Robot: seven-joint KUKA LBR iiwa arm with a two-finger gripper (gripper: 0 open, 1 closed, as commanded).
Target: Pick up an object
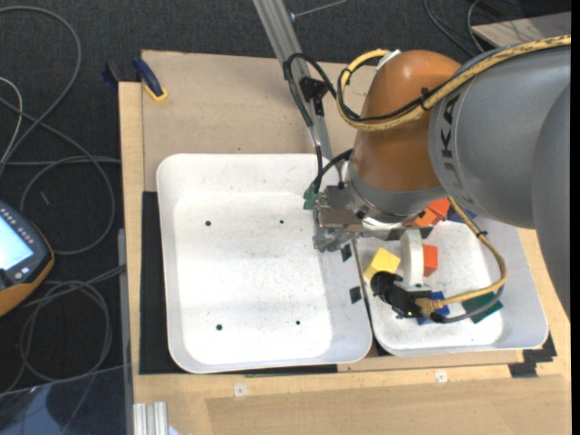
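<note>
Bench (227,107) with two white bins (245,270); dark cabled floor (63,80); tool (331,234) state unclear

The grey arm (507,134) hangs over the right bin (453,333), where a yellow block (382,261) lies at nine o'clock from an orange block (430,257).

arm (489,125) cut off at right edge, its bulk hiding much of right bin (517,329), orange block (438,211) half covered
</note>
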